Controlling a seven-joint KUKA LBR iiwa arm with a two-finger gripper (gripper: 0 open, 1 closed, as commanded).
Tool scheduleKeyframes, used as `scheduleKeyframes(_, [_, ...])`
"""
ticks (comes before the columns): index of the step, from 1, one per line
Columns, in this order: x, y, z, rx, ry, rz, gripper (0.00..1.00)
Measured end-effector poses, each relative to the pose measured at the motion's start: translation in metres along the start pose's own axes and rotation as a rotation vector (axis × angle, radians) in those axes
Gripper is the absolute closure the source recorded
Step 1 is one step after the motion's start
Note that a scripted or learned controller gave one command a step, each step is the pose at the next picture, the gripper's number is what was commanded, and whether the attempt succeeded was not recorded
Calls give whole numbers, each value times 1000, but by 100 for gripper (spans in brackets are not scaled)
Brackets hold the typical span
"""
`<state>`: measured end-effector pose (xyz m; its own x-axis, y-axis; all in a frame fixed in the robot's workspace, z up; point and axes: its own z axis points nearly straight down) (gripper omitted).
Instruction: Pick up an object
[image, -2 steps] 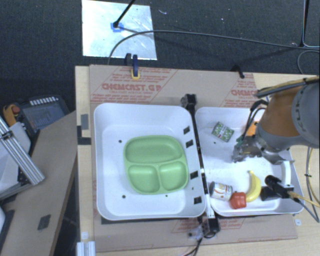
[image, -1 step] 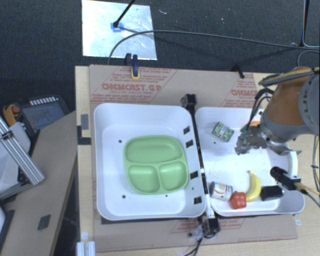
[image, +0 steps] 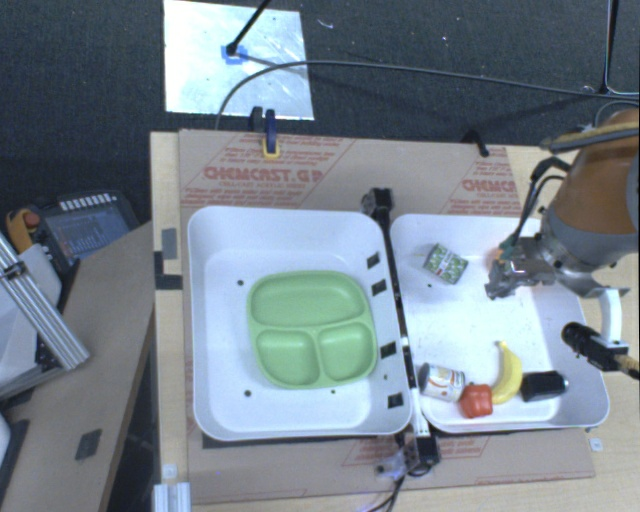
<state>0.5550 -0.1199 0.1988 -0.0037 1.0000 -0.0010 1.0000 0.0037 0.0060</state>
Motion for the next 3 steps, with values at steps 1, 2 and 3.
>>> scheduleKeyframes(1, [7,9,-55,-1,0,-2,100])
scheduleKeyframes(2, [54,16,-52,3,2,-5,100])
scheduleKeyframes(3, [115,5,-48,6,3,-7,100])
